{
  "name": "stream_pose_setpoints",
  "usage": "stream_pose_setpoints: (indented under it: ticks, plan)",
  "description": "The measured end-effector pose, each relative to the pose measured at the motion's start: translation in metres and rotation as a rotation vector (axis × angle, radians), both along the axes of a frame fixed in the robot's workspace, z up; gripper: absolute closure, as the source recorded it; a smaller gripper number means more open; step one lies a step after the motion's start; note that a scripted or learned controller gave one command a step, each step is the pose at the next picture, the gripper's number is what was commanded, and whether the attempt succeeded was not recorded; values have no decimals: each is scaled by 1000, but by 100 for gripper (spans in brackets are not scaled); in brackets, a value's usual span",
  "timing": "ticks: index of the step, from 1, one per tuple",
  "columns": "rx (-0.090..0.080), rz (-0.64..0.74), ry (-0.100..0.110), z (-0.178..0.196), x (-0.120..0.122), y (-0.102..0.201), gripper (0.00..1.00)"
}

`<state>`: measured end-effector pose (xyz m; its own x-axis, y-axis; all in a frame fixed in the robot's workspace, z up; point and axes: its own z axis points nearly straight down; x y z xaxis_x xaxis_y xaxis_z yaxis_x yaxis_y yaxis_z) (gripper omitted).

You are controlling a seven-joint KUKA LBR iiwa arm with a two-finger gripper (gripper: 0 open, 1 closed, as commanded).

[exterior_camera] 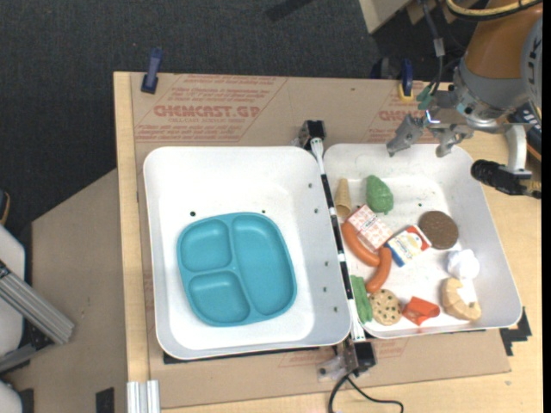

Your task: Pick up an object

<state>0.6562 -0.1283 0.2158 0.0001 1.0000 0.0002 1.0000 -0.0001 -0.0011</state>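
Gripper (424, 138) hangs over the back edge of the right bin (491, 256), two grey metal fingers spread wide with nothing between them, orange-banded arm (504, 33) coming in from the upper right. No object picked yet: all the toy food lies in the right bin, below and in front of the gripper. Nearest to it is a bumpy green pickle-like piece (379, 194), rounded and matte, just beside a tan waffle-textured cone (343, 196) that lies against the bin's left wall. Below those sits a small pink-and-white carton (368, 225), boxy, touching a long glossy orange-red sausage (368, 249) that curves down toward a chocolate-chip cookie (386, 306), round and speckled. A white packet with blue and red print (408, 245) lies just right of the sausage, near a flat dark brown disc (439, 229). Further right a lumpy white piece (462, 265), and under it a tan bread-like chunk (461, 300). A small red-orange wedge (421, 310) sits between cookie and bread chunk. Thin green strip (359, 298) lies along the left wall by the cookie. Left bin (164, 196), smooth white plastic, holds a teal divided plate (237, 268) with three compartments, rounded corners. Both bins rest on a cardboard sheet (215, 106) with red print.
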Motion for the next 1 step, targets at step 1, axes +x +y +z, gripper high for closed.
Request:
stream_pose_setpoints:
  ticks: [1]
  plan:
    - [2, 3, 9, -139, 4, 9, 0]
